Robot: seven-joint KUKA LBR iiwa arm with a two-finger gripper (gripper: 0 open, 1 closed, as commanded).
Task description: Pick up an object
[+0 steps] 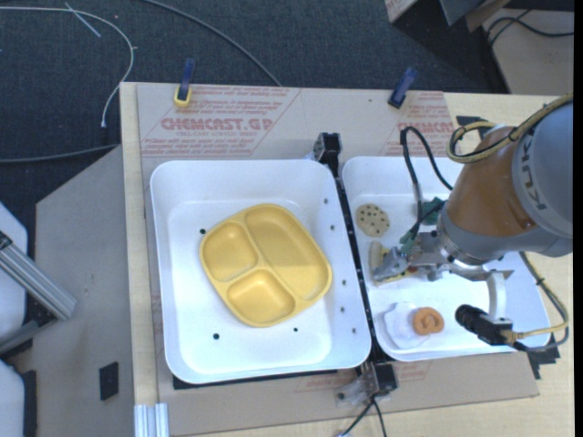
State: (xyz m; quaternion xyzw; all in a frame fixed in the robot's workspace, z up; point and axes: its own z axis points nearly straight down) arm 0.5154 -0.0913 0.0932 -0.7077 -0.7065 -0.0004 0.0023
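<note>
In the right bin (360, 176) a round tan cookie with dark chips (372, 218) lies near the left wall. Toward the front sits a small orange ring-shaped piece (426, 320), resting against a pale white object (393, 322). My gripper (386, 266) hangs low over the bin floor between the cookie and the orange piece, pointing toward the left wall. The grey arm with its orange band (483, 203) covers the right half of that bin. A yellow divided plate (264, 262) lies in the middle of the left bin (182, 189).
A black clamp (327, 146) sits at the back where the two bins meet. Cables (414, 167) run over the right bin's back edge. Two blue clips (186, 80) (402, 87) hold the cardboard base. Dark carpet surrounds the bench.
</note>
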